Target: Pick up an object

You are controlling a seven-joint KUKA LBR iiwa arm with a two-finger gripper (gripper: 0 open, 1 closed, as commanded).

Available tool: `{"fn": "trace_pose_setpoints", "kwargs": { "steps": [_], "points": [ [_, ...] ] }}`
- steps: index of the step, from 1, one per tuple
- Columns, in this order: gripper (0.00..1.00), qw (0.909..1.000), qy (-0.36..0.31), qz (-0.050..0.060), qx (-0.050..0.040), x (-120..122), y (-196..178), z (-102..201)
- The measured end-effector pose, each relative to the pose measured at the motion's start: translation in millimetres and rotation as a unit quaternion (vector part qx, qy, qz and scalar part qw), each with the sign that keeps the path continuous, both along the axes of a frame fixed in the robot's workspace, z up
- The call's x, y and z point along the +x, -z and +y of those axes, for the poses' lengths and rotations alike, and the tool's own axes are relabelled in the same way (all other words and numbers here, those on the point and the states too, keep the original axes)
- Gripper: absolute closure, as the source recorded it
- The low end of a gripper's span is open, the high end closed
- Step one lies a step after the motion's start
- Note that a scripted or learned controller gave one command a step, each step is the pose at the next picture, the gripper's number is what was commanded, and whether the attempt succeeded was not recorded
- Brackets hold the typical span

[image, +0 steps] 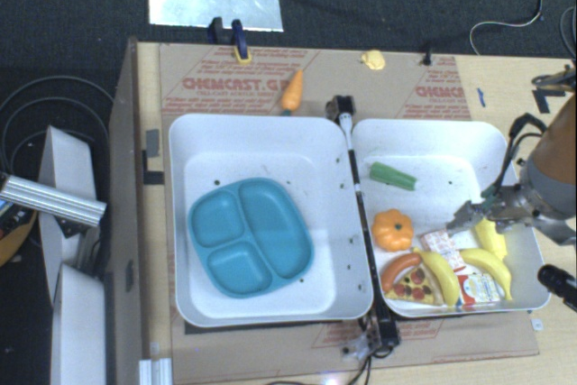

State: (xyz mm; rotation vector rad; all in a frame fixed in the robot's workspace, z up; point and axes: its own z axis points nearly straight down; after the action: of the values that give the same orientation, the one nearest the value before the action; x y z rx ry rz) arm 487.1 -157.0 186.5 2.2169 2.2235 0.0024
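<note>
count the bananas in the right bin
3: one banana beside the pizza slice, one on the packet, one just under the tool, partly covered. More may be hidden.

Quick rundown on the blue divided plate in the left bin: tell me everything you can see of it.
The blue divided plate is a rounded-corner, plastic-looking tray in light blue, moulded with three compartments: two smaller ones towards the far side and one larger towards the near side. It lies flat, right side up, turned slightly askew on the floor of the left bin, roughly central. Its compartments hold nothing. It touches only the bin floor; the gripper is over the right bin.
</note>
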Motion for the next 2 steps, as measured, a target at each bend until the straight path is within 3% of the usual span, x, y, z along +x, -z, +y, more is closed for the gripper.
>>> {"fn": "trace_pose_setpoints", "kwargs": {
  "steps": [1, 2],
  "points": [
    [0.0, 1.0, 0.002, -0.001, -0.0011, 26.0, 51.9, -51.7],
    [1.0, 1.0, -0.001, -0.001, -0.0007, 25.8, 39.9, -49.6]
  ]
}}
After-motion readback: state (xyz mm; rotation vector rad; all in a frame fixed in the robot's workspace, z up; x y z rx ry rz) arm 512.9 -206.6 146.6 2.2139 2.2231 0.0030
